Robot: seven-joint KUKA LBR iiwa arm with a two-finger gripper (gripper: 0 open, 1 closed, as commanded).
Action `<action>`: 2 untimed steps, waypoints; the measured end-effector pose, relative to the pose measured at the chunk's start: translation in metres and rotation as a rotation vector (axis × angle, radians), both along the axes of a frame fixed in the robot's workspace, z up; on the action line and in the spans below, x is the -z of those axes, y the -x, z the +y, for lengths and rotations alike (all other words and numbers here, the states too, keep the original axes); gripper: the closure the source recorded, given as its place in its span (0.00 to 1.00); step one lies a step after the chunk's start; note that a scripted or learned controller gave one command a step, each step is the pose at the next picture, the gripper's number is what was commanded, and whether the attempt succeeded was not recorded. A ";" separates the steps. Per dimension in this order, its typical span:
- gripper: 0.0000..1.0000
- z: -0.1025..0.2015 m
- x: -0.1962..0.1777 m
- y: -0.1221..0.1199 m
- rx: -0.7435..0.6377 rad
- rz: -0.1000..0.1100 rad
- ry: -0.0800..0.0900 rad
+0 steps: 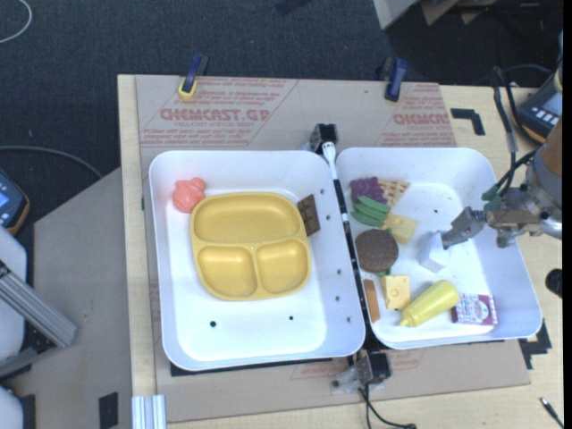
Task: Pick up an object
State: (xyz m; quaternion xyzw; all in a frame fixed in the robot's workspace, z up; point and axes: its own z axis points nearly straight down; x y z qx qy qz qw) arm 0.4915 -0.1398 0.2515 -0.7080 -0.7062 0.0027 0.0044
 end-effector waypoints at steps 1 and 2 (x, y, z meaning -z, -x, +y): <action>0.00 0.000 -0.004 -0.002 -0.002 -0.009 0.002; 0.00 0.000 0.060 0.001 -0.002 -0.001 -0.001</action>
